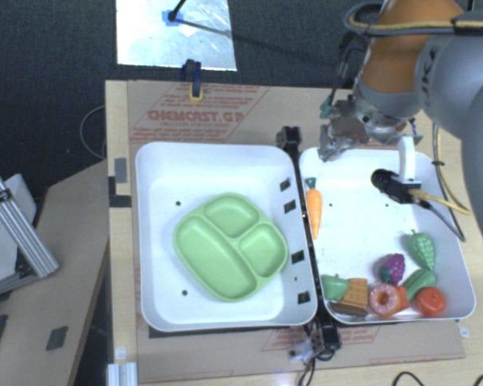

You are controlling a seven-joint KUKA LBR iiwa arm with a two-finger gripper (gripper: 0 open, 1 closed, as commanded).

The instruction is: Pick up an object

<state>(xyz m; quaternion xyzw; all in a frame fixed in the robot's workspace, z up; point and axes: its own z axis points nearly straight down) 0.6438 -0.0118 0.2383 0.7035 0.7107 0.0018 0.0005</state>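
I see my claw (332,147) at the upper edge of the right bin (362,207), grip state I can't tell, with the carrot (312,207) just below-left, long axis running up-down the frame.

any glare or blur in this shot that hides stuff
Camera view: glare on the foil sheet at top washes out its surface; the white bins are bright but unclipped; the toy pile, carrot and green plate read sharp; the gripper sits shadowed under the arm, its detail murky.
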